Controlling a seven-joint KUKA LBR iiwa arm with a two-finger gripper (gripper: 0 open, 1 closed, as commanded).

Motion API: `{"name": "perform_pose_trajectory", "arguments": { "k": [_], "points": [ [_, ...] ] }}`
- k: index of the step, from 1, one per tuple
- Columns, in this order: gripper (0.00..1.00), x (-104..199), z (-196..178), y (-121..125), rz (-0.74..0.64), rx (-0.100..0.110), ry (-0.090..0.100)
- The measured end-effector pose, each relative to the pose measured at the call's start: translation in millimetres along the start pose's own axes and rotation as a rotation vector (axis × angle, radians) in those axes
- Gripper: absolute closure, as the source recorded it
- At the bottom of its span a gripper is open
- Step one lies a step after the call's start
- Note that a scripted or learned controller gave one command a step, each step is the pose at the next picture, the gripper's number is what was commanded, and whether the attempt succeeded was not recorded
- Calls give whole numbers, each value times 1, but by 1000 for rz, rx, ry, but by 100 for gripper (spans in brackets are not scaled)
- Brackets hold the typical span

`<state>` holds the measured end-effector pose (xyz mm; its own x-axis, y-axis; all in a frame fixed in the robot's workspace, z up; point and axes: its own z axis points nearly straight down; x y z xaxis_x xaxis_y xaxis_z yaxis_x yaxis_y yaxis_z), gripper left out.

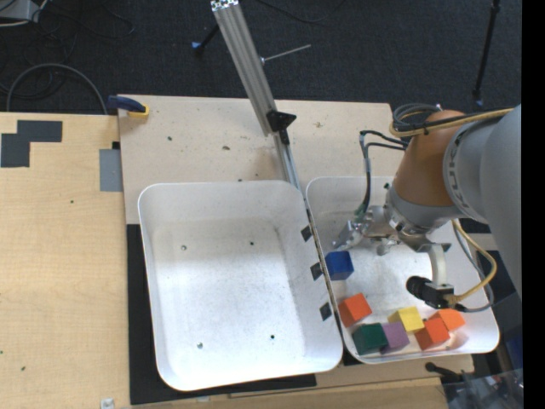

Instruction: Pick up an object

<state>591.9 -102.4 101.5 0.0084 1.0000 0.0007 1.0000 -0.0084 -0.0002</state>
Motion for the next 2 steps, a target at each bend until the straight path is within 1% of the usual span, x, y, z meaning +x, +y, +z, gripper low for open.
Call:
{"name": "perform_pose_trajectory", "arguments": {
  "k": [1,2],
  "points": [
    [100,-1,-10,0,2,2,1],
    [0,-1,-9,-1,2,3,1]
  ]
}}
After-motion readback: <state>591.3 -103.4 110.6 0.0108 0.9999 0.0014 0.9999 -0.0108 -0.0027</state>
